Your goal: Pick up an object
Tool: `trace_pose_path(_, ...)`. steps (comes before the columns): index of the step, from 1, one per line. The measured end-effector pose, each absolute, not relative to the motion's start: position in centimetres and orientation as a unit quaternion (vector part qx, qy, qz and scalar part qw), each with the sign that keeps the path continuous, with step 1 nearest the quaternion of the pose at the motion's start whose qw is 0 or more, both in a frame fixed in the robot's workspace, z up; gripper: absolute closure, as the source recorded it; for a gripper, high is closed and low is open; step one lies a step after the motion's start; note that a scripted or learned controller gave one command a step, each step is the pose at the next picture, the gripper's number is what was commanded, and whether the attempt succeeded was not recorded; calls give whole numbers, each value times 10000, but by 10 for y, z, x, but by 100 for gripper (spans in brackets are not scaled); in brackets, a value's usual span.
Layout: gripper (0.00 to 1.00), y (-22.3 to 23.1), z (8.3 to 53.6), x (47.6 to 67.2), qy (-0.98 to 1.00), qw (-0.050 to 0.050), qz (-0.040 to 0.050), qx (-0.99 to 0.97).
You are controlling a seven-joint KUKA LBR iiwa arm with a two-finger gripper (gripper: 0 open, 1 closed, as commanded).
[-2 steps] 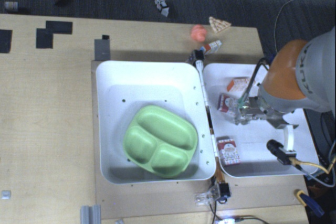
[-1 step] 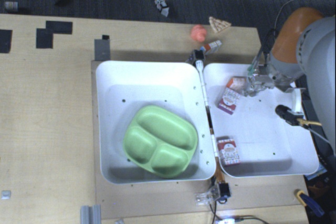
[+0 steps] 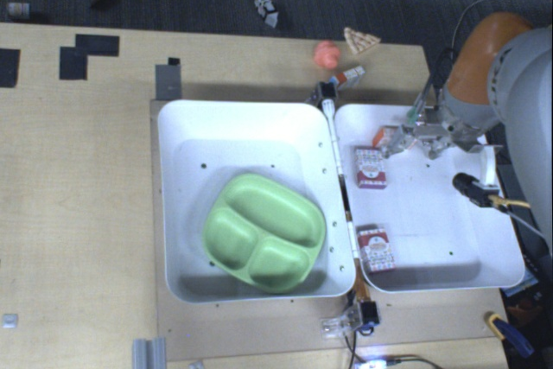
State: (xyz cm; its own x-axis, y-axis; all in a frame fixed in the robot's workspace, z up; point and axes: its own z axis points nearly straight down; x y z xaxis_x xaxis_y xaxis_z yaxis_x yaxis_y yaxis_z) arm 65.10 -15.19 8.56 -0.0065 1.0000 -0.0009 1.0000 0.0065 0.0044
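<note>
In the right bin (image 3: pixel 484 272) lie two small red-and-white cartons. One carton (image 3: pixel 370 168) is at the upper left and the other carton (image 3: pixel 375 248) is near the lower left corner. A small orange item (image 3: pixel 378 136) rests just above the upper carton. My gripper (image 3: pixel 416 139) hangs over the upper part of this bin, right of the orange item and up-right of the upper carton. I see nothing held in it. A green divided plate (image 3: pixel 263 231) lies in the left bin (image 3: pixel 186 134).
A black-and-yellow part (image 3: pixel 478 190) reaches in at the right bin's right side. On the bench behind the bins lie a pink ball (image 3: pixel 327 54), a wedge-shaped piece (image 3: pixel 360 40) and a small orange-tipped item (image 3: pixel 348 77). Clamps sit along the divider between the bins.
</note>
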Motion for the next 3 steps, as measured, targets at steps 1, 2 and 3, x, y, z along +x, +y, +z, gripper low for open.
trace_pose_path(1, 0, -142, 88, 576, 7082, 7, 7, 7060)
trace_pose_path(2, 0, -122, 96, 513, 7080, 3, 6, 7063)
trace_pose_path(3, 0, -95, 87, 592, 7089, 29, 28, 7053)
